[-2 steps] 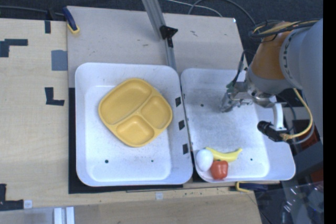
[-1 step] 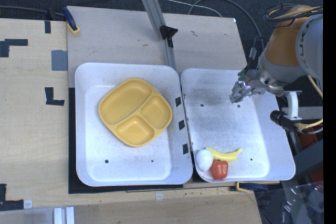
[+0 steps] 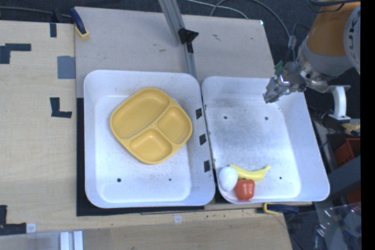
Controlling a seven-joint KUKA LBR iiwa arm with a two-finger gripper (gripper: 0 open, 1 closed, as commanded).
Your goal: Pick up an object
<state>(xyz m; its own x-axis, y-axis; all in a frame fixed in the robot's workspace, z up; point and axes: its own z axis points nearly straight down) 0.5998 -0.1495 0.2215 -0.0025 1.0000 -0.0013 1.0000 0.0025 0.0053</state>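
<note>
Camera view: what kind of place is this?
Likely a robot grasping lab bench: two shallow white bins, toy items like a yellow divided plastic plate, and the arm's gripper reaching in.

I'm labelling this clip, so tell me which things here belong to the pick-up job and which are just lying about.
Part of the job:
gripper
banana
white egg
red pepper
yellow divided plate

Just lying about:
metal pole
blue clamp
cable

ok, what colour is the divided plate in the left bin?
Yellow. The divided plate shows plainly in the camera view, lying in the left bin.
</note>
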